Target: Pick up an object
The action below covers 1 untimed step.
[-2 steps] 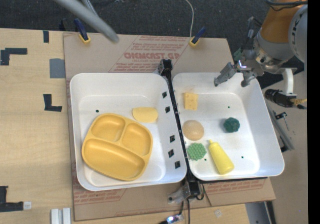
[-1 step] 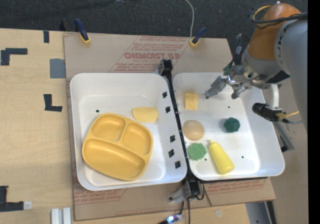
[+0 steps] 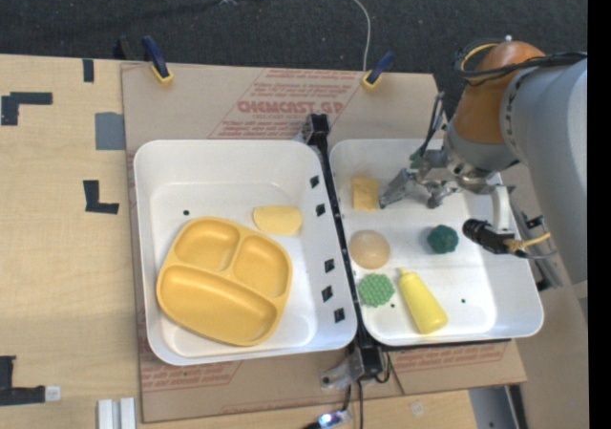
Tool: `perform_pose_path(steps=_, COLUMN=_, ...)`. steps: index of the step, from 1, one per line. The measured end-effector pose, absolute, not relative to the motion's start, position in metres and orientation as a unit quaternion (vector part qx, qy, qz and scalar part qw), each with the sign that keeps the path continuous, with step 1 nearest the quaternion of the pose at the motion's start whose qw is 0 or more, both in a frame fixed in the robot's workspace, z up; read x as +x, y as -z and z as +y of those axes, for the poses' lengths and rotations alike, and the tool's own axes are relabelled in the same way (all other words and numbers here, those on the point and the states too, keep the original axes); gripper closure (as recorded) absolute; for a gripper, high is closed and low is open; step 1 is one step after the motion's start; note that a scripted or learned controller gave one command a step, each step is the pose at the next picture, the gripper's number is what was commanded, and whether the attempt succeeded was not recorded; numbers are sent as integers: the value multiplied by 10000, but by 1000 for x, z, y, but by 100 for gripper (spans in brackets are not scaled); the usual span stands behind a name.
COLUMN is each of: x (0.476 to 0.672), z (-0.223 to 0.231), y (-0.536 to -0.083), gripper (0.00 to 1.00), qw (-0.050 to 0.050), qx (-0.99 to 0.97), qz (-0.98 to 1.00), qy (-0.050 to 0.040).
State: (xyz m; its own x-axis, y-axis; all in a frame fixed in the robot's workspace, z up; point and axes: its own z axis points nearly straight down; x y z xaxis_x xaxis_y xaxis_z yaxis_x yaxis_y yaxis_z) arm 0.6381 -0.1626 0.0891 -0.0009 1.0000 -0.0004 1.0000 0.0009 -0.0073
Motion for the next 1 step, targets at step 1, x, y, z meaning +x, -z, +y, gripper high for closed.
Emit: perform_pose_path(steps=1, x=638, z=-162, y=-85, gripper=0, qw=-6, qx=-7065, qz=-7078, qy=-11)
